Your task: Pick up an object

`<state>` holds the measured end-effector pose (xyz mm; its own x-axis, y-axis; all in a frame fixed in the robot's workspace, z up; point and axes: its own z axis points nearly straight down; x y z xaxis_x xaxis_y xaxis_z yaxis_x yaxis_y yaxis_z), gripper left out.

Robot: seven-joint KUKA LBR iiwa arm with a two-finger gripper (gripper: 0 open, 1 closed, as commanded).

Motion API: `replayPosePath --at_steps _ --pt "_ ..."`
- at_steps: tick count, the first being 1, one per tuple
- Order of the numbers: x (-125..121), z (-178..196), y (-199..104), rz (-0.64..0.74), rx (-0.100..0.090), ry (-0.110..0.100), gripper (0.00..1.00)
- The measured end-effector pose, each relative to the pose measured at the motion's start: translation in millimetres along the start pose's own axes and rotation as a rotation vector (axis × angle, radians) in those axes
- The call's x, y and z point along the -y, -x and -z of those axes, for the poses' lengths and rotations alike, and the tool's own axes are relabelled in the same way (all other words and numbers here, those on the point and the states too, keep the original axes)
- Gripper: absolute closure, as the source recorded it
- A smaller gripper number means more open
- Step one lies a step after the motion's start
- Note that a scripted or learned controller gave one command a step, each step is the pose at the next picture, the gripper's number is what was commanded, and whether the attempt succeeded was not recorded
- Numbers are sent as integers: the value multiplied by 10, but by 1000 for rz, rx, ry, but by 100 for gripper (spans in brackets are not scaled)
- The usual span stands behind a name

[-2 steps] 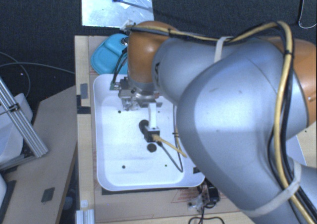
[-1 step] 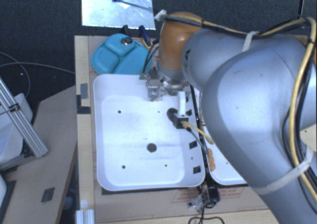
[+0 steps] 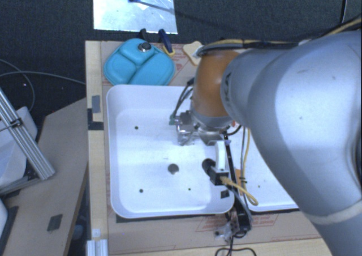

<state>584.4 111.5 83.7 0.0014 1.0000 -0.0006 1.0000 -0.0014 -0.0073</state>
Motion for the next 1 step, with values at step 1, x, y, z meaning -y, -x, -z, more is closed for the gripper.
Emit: replayPosePath --at_steps 1 --pt "-46 118 -14 1 -2 10 100"
